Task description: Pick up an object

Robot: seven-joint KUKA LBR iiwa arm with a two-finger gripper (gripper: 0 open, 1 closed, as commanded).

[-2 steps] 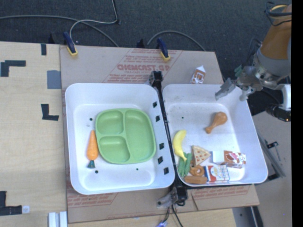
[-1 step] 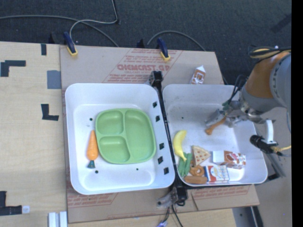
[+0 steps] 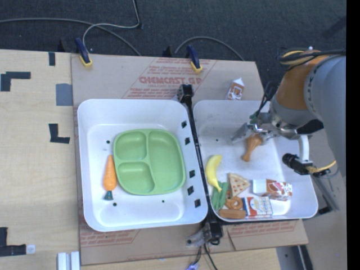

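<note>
Seen from above, my grey arm with its orange band reaches in from the right, over the right-hand shallow white bin (image 3: 315,207). My tool (image 3: 254,133) sits low near the middle of that bin, and a tan toy drumstick (image 3: 251,147) stands between its fingers, hanging down at a slant, so the tool is closed on it.

Along the bin's near edge lies a cluster of toy food: a yellow plastic banana (image 3: 213,171) close to the left wall, a green pea pod (image 3: 220,196) just below it, a wedge-shaped slice of toast (image 3: 238,184), and a red-and-white carton (image 3: 259,206) toward the near right corner.

The left-hand white bin (image 3: 90,207) holds a light green divided plate (image 3: 149,162) at its centre, with an orange toy carrot (image 3: 109,175) just beside the plate's left edge. A small milk carton (image 3: 237,89) stands on the bench beyond the right bin's far edge.
</note>
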